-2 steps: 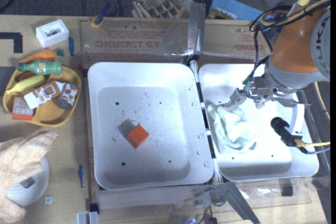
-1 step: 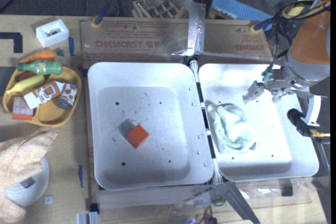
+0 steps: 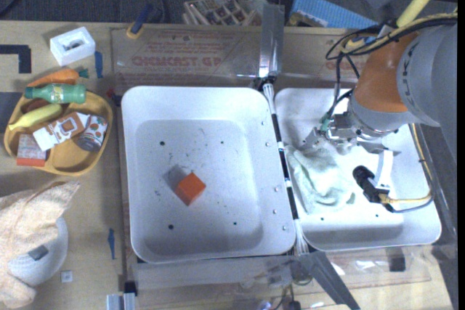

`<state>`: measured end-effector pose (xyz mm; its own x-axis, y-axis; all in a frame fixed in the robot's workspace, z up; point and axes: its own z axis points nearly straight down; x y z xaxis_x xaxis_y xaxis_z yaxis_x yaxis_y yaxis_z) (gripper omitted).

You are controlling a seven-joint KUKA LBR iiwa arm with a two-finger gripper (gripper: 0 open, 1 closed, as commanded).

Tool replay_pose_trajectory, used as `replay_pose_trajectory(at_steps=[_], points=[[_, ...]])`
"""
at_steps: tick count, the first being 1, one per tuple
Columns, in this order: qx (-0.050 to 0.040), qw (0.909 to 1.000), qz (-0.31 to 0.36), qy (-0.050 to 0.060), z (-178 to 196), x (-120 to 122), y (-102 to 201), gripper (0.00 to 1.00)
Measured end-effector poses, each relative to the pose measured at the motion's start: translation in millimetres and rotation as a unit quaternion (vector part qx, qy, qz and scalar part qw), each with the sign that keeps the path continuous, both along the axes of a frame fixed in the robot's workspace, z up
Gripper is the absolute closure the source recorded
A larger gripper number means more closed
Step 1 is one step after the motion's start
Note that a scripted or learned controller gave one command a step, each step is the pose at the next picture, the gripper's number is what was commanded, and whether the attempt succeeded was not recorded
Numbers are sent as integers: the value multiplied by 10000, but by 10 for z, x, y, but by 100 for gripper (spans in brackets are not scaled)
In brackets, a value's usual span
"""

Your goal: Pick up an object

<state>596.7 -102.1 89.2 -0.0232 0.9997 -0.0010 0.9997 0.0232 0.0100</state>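
An orange block with a grey side lies in the middle of the left bin. A crumpled pale green and white cloth lies in the left half of the right bin. My gripper reaches down into the right bin from the right. Its tip is at the cloth's upper edge, and I cannot tell whether it touches the cloth. The grey arm with its orange band leans over the right bin's far right corner.
A yellow bowl of toy food stands left of the bins. A beige cloth lies below it, and a small white box sits at the bench's far left. A clear panel stands behind the bins.
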Motion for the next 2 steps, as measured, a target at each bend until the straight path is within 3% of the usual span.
replay_pose_trajectory(at_steps=[1, 2], points=[[-5, 10000, -5, -20, 109, 10, -10, 100], [-4, 10000, -5, -17, 107, 9, -10, 0]])
